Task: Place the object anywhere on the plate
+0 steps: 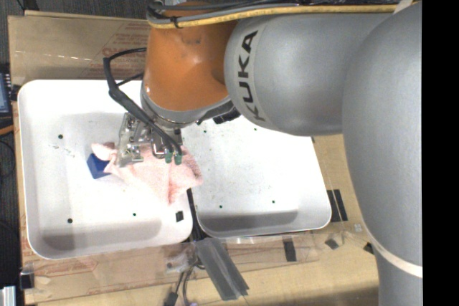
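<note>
My gripper (149,148) hangs low over the right part of the left bin (43,226), under the orange wrist band. Just left of it lies a small blue object (97,166) with a pale pink piece (105,149) touching its upper side. A crumpled pink-and-white cloth (171,178) lies under and to the right of the gripper, draped toward the bin's right rim. The gripper stands close beside the blue object, and whether it touches it is hidden. I cannot make out a plate.
The right bin (258,183) sits next to the left one, partly covered by the arm's large grey body (323,46). Black cables (113,82) loop down from the wrist. Brown cardboard (64,39) lies behind the bins.
</note>
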